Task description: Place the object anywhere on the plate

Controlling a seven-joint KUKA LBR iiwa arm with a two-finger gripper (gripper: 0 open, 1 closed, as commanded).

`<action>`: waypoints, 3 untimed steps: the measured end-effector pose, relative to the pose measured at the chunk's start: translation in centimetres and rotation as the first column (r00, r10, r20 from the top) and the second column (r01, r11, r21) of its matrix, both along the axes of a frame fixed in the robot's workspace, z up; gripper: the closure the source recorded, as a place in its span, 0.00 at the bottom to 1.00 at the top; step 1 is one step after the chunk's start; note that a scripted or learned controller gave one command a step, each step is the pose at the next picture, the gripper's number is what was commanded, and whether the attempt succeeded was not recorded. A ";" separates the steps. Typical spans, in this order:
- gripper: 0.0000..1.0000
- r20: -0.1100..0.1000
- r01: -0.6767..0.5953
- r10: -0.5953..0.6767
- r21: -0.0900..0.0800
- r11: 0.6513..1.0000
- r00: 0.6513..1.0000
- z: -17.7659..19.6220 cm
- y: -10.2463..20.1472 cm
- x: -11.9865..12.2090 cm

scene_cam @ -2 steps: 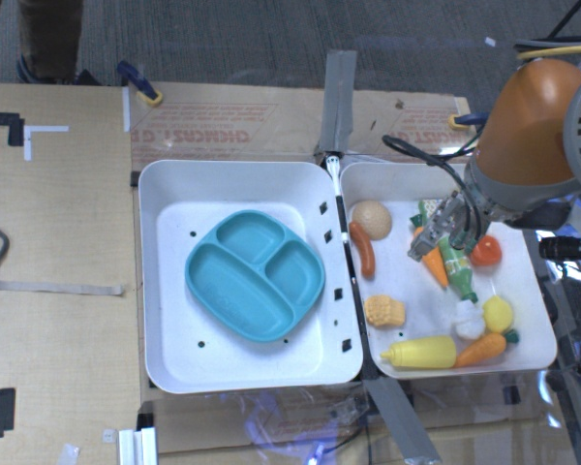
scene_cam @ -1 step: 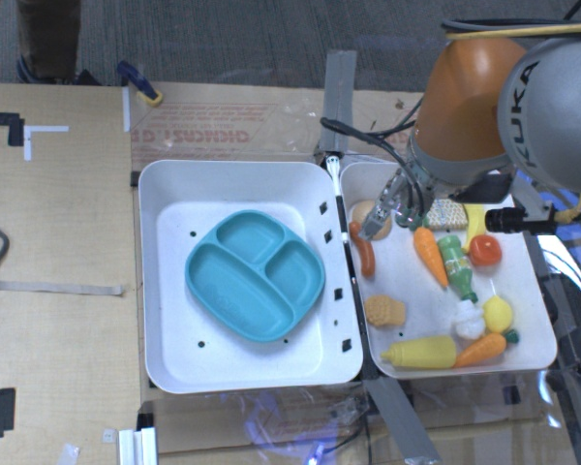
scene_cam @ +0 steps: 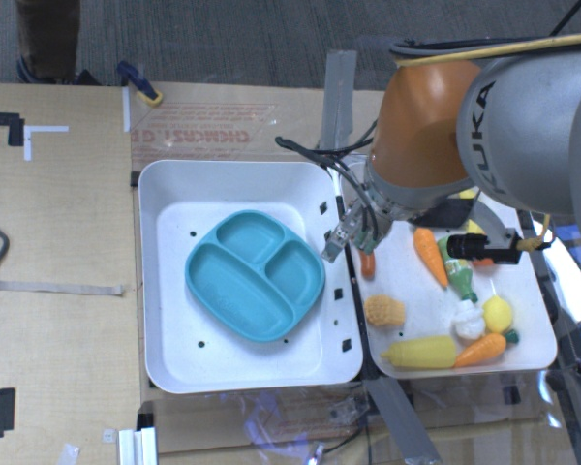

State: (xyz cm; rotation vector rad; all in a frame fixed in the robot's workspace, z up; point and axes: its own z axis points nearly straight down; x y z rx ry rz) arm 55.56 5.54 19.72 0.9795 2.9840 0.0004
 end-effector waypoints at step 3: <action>0.00 0.002 0.460 -0.460 -0.001 0.888 0.888 5.2 10.4 -5.9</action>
